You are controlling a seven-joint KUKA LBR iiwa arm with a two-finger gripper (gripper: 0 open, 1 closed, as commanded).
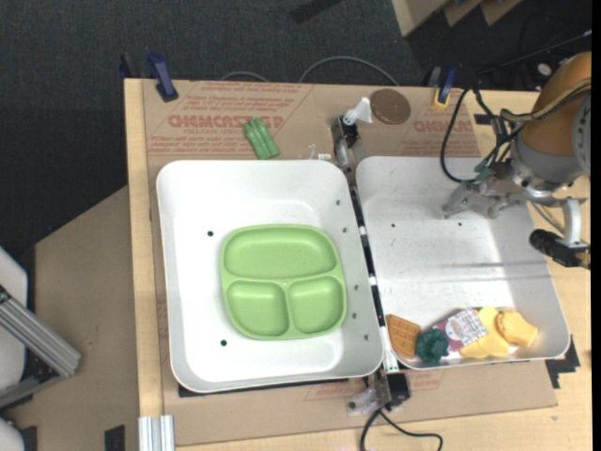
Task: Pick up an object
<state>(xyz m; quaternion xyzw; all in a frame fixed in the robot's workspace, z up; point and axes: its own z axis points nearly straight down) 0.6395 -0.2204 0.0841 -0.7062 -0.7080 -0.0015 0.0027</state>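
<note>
White bins [188, 252]: 2 | green tray [282, 280]: 1 | end effector [479, 200]: 1

You look down from 1 fixed camera above the bench [225, 111], tilted at a slant, far enough back to take in both white bins: the left bin [188, 252] and the right bin [423, 205]. The arm [554, 130] enters from your right edge.
</note>
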